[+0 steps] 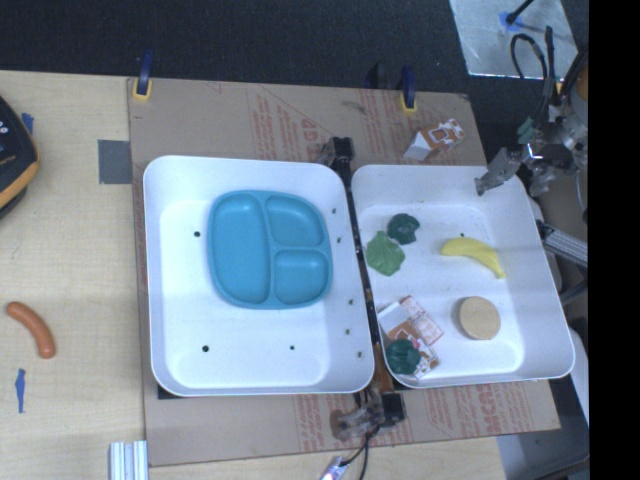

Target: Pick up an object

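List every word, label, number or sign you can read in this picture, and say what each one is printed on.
None can be quoted with certainty.
Cardboard sheet under the bins: red printed lettering in several places, too faint and blurred to read.
Small packet in the right bin: red and white print, too small to read.
Small carton on the cardboard above the right bin: orange and white markings, unreadable.
Blue divided plate in the left bin: no text visible.

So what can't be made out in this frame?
- Gripper: camera view, small and blurred at the right bin's far corner; the arm behind it is cut off by the right edge.
- Green lump: partly covered by a crumpled packet, shape unclear.
- Dark device: cut off by the left edge.
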